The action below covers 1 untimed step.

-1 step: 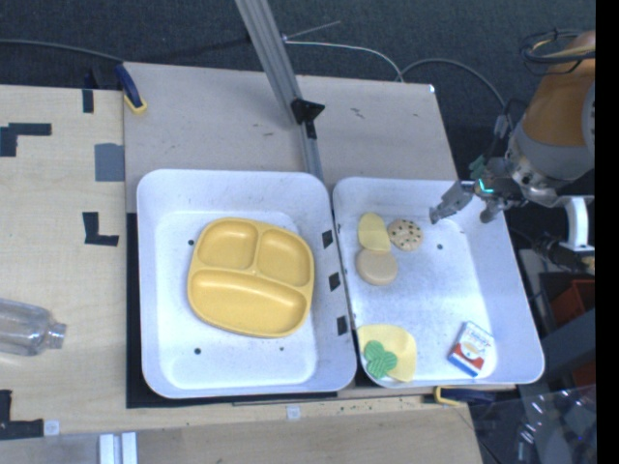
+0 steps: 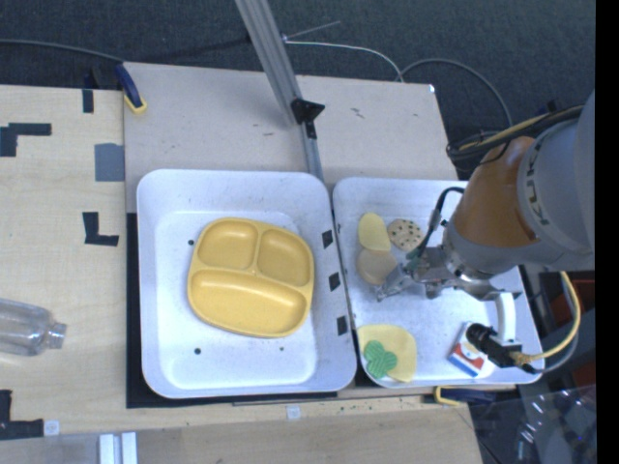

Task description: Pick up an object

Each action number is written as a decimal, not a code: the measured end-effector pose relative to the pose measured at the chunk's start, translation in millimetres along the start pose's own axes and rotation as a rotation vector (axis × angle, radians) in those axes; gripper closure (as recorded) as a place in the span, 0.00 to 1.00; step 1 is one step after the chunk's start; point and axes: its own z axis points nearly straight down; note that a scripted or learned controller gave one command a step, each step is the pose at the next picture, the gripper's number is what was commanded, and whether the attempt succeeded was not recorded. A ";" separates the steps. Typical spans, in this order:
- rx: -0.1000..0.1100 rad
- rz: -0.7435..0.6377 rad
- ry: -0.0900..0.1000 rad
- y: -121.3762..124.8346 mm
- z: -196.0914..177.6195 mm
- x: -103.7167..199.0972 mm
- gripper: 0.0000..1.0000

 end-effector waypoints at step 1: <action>-0.011 0.001 -0.004 3.6 -4.6 -2.7 0.00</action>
